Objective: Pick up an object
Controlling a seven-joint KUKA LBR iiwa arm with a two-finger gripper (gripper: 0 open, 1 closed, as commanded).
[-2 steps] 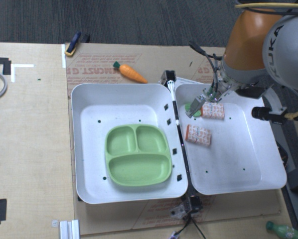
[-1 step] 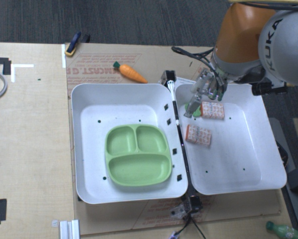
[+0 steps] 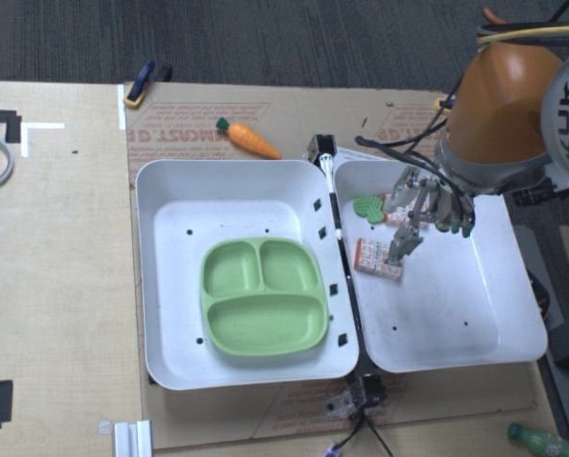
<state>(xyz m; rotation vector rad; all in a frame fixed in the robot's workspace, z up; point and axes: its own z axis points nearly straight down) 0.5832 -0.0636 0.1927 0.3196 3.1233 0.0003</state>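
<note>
Clutter first: on the cardboard behind the bins lies an orange toy carrot (image 3: 250, 139) with a green top, well apart from anything I am near, and farther left a small blue and yellow tool (image 3: 139, 83) sits at the board's corner. A green bottle (image 3: 543, 438) lies at the near right corner of the bench, outside the bins. The left bin (image 3: 161, 284) holds a pale green divided plate (image 3: 264, 295) with three compartments, lying flat toward the near side. Black clips (image 3: 322, 147) join the two bins along their shared wall.

My arm comes in from the right, its orange band (image 3: 499, 93) looming over the far corner of the right bin (image 3: 475, 341). My gripper (image 3: 405, 241) hangs over the far left part of that bin, close to the shared wall. Just below and left of my fingertips lies a small flat packet (image 3: 377, 258), red and white, tilted on the bin floor. One finger (image 3: 403, 244) reaches down toward its far right edge; whether it actually touches I cannot tell. A small green piece (image 3: 368, 207) lies just behind the packet, near the bin's far wall, beside my wrist hardware. The cables and metal around my wrist crowd the view, so I cannot tell how wide my fingers stand, and nothing shows plainly between them.
</note>
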